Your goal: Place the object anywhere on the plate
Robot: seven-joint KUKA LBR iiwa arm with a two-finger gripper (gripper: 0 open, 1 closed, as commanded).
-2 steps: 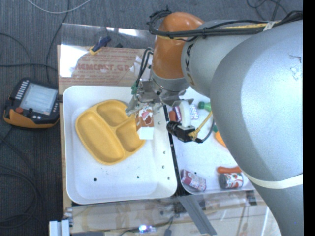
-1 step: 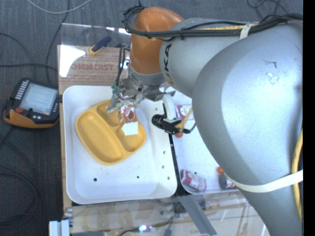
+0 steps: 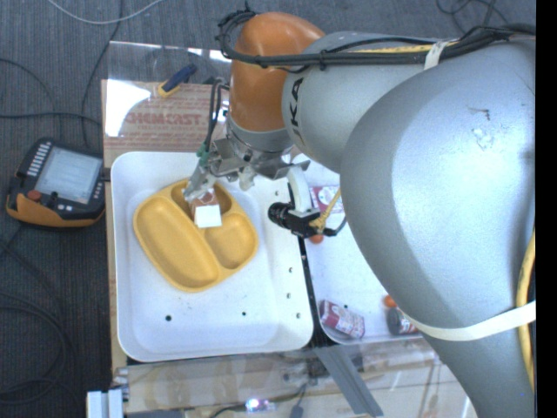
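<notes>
A small white block (image 3: 207, 217) lies in the upper compartment of the yellow divided plate (image 3: 178, 251) in the left bin (image 3: 261, 320), just below the arm's gripper (image 3: 205, 190), whose grip cannot be told; judged next: a clean lift away.

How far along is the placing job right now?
Mostly done, it seems: the small white block lies in the yellow plate, in its upper right compartment, inside the left bin. The gripper hovers right above it; whether it has let go is unclear. Left: pulling the arm away.
</notes>
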